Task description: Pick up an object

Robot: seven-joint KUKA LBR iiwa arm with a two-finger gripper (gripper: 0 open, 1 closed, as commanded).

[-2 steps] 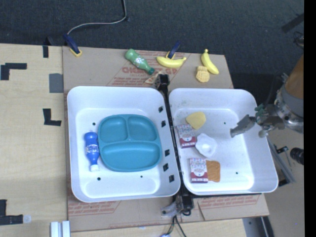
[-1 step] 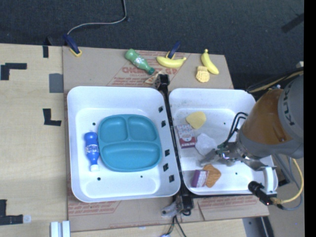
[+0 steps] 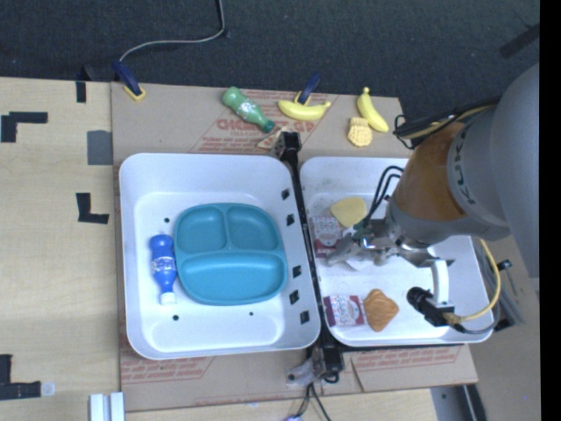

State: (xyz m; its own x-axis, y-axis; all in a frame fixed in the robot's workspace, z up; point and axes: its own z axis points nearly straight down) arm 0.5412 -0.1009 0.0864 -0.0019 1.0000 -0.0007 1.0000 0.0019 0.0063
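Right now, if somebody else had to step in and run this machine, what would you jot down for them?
Gripper: low in the right bin, among the items at its left side; whether it grips anything cannot be told.
Right bin: yellow chip, small packet, second packet, brown cookie.
Left bin: blue plate, blue bottle.
Done: nothing seen lifted.
Left: pick up one item.

right bin (image 3: pixel 469 336) crowded, plate (image 3: pixel 230 254) fills left bin (image 3: pixel 140 191)
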